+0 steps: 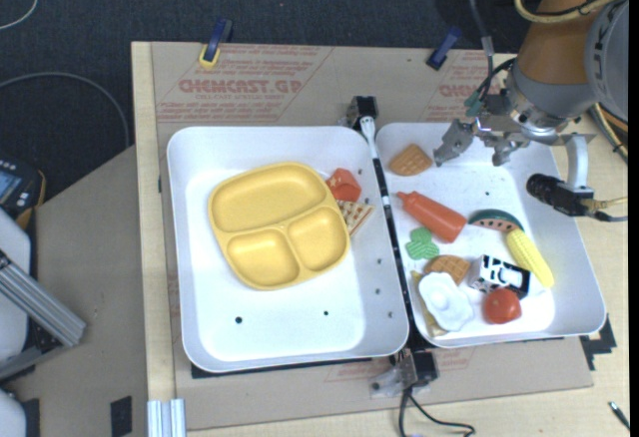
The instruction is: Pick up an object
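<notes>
You are at the approach step: your pincer (477, 140) hangs over the far end of the right bin (576, 277), fingers spread wide apart with nothing between them, one tip near the tan wafer-like piece (409, 162) at the bin's far left corner. No object has been lifted yet. Candidates lie well apart from each other: the orange carrot (431, 211) near the bin's middle, the yellow corn (529, 257), the red tomato (501, 305) and the fried egg (444, 302) at the near end. I judge the tan piece or the carrot the closest picks. Next you need to centre over one, turn the fingers across its narrow side, and descend before closing.
</notes>
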Motion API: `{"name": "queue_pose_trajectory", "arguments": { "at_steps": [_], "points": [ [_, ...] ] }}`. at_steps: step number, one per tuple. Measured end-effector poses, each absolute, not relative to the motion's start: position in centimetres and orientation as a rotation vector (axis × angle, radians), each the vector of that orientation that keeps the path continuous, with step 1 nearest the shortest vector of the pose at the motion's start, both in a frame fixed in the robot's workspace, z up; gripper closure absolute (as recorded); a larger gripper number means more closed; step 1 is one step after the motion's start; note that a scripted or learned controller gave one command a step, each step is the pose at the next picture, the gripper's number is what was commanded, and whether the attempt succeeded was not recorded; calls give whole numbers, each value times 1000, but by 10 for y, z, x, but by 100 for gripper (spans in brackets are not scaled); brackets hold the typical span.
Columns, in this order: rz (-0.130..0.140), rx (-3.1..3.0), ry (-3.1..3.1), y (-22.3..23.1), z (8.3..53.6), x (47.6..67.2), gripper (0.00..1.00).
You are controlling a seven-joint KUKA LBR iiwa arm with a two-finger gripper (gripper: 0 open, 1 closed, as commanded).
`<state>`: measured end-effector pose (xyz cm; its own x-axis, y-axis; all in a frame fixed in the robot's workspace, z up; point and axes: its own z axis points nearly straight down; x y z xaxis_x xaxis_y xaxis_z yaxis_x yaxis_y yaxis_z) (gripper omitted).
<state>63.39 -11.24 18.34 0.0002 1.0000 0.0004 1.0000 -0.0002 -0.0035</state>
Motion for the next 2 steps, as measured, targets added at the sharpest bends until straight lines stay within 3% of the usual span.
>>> {"name": "queue_pose_trajectory", "arguments": {
  "at_steps": [2],
  "points": [
    [4, -2219, -2219, -112, 86, 626, 0]
  ]
}}
